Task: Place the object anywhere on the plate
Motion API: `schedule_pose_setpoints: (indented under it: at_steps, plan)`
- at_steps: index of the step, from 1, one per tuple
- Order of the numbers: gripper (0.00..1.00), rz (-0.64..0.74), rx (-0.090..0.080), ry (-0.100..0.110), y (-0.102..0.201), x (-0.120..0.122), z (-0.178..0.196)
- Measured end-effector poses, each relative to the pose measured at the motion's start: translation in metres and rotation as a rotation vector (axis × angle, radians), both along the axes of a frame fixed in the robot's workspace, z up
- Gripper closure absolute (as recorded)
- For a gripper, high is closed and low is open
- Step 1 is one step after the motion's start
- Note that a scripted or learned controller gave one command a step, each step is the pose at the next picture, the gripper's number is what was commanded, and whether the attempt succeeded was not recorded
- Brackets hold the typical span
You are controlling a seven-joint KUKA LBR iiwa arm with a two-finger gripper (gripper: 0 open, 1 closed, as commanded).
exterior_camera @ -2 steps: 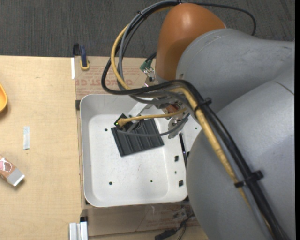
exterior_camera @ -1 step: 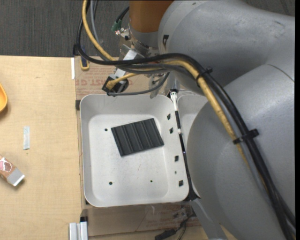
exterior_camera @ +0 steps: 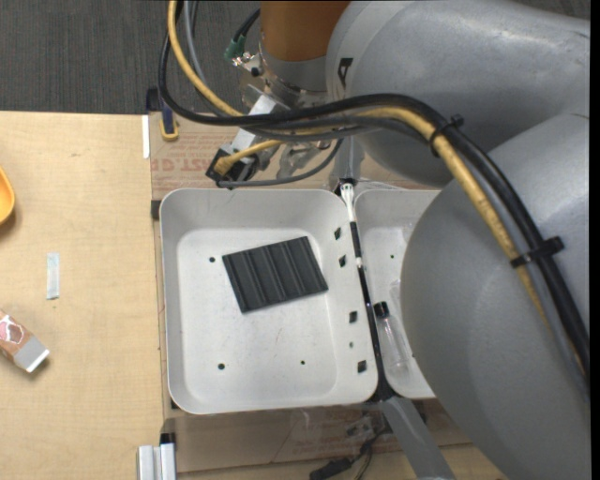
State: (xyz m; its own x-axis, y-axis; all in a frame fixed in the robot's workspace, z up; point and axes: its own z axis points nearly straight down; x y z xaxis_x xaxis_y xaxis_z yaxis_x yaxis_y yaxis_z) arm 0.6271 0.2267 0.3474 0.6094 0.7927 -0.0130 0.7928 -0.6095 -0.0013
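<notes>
A dark grey ribbed rectangular slab [exterior_camera: 275,272] lies flat and slightly turned in the upper middle of the left white bin [exterior_camera: 187,375]. Nothing rests on it. The arm's orange band [exterior_camera: 295,28] is at the top of the view. Below the band, the wrist and gripper [exterior_camera: 269,97] hang over the cardboard just beyond the left bin's far rim, well away from the slab. Black and yellow cables [exterior_camera: 281,117] loop around the wrist and hide its tip.
The arm's big grey body [exterior_camera: 506,309] covers most of the right bin [exterior_camera: 389,272]. On the wooden bench to the left lie an orange item [exterior_camera: 5,199], a small grey strip [exterior_camera: 52,277] and a red-and-white piece [exterior_camera: 21,342].
</notes>
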Motion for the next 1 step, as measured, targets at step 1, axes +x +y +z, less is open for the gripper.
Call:
schedule_pose_setpoints:
  at_steps: [1]
  plan:
    - [1.00, 0.438, 0.008, -0.002, 0.0008, 0.0099, -0.0573]
